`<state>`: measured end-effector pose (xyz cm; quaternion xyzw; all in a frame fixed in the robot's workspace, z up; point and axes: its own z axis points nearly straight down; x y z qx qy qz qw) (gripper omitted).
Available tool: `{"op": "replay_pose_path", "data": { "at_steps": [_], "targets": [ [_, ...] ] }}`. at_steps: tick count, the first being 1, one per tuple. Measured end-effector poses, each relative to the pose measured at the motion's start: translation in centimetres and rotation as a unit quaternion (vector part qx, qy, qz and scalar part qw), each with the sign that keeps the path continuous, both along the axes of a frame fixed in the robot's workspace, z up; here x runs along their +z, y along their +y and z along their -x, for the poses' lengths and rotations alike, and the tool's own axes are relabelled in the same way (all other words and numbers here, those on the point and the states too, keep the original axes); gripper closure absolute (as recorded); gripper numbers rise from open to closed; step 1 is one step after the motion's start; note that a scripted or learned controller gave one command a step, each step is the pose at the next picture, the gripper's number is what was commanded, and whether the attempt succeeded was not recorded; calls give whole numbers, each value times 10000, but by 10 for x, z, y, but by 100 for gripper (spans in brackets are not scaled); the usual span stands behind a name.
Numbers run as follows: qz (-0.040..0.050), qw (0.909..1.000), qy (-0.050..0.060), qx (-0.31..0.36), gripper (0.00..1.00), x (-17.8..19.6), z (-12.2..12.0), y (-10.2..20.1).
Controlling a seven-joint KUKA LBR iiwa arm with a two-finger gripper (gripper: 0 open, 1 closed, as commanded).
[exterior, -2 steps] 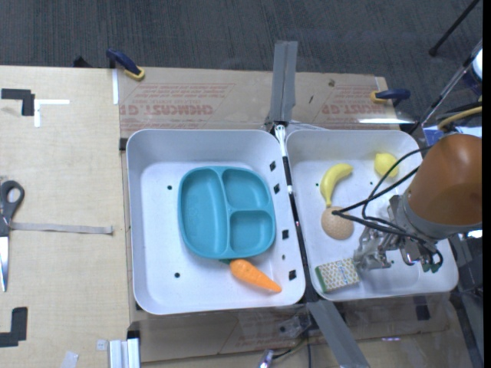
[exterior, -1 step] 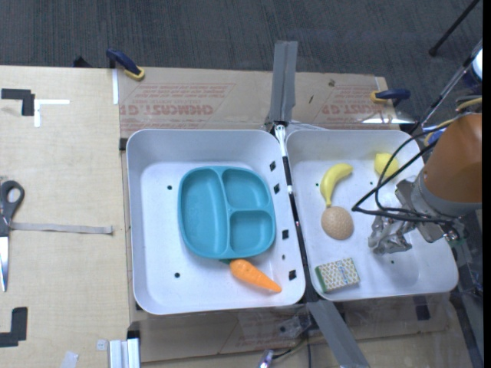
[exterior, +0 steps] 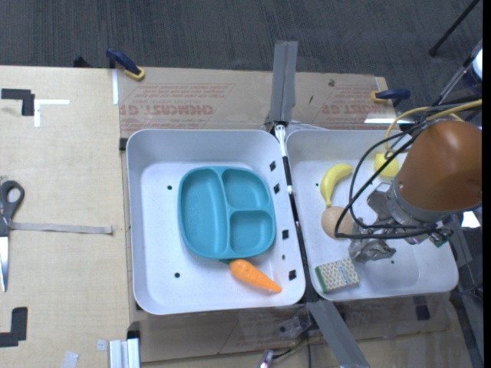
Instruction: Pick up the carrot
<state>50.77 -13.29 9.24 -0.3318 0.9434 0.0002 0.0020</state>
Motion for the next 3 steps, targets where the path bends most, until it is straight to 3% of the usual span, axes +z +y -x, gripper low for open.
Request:
{"op": "replay_pose_path", "data": {
  "at_steps": [1, 2, 3],
  "targets": [
    [8, 9907, -8, 1359, 100, 0, 12, -88],
    [9, 9587, -1, 2843, 100, 0, 28, -20],
    [4, 8860, -11, 4637, 100, 0, -41, -44]
  ]
}}
